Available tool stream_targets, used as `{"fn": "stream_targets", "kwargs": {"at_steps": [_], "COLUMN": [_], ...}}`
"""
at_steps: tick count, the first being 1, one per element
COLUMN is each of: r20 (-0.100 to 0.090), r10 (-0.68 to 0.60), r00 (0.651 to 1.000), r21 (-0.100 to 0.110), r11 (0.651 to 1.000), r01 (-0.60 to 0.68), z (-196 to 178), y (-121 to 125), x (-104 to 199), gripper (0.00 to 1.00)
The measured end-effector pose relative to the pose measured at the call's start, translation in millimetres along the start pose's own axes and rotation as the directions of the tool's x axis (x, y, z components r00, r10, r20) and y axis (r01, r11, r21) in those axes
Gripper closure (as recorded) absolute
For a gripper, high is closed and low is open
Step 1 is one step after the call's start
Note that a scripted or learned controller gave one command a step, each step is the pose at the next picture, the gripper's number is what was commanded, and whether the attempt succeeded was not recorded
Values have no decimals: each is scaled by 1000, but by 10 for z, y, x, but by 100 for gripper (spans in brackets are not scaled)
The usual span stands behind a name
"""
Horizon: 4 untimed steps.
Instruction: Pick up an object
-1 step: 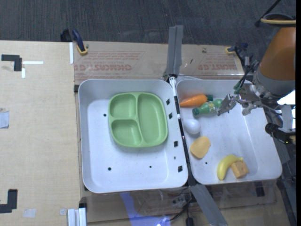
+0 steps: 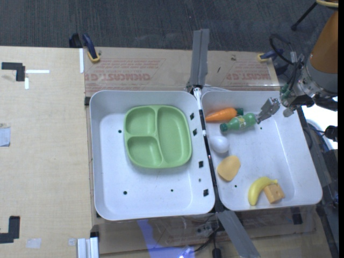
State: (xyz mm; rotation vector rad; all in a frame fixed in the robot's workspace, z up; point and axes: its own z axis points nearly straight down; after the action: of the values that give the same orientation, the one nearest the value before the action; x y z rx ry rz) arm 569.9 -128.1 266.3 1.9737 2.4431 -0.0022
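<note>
From my screen, the only writing I can find is red print on the cardboard sheet (image 2: 177, 71) lying behind the two bins; it runs upside down and mirrored from this angle, and I can't read the letters with any confidence. The green bottle (image 2: 239, 123) carries no label that I can make out.

Much of the arm (image 2: 328, 52) is cut off by the right edge of the picture; I see the orange band and the grey wrist below it, with cables around it. The gripper (image 2: 267, 110) reaches down and leftward over the far right part of the right bin (image 2: 301, 160), its tip just beside the cap end of the bottle. It's small and blurred here, so I cannot tell whether the fingers are apart or together, nor whether they touch the bottle.

The bottle lies on its side near the far wall of the right bin, just beside a carrot (image 2: 221, 114) that lies further back. Nearer and to the left sits a white egg (image 2: 219, 143) against the bin's left wall, then a pale yellow piece (image 2: 229, 167) whose kind I can't make out. At the near end lie a banana (image 2: 258, 190) and, touching it, an orange block (image 2: 274, 192).

The left bin (image 2: 107, 187) holds a green divided plate (image 2: 158, 136) with three compartments.
</note>
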Motion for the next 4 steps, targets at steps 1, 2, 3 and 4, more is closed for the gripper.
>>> {"fn": "stream_targets", "kwargs": {"at_steps": [1, 2, 3, 4], "r20": [0, 3, -1, -1], "r10": [72, 74, 199, 224], "r00": [997, 997, 980, 975], "r21": [-2, 4, 2, 0], "r11": [997, 997, 980, 975], "r01": [-72, -74, -199, -224], "z": [1553, 1443, 1753, 1747], "y": [616, 598, -411, -317], "x": [-195, -223, -509, -844], "gripper": [0, 100, 100, 100]}}
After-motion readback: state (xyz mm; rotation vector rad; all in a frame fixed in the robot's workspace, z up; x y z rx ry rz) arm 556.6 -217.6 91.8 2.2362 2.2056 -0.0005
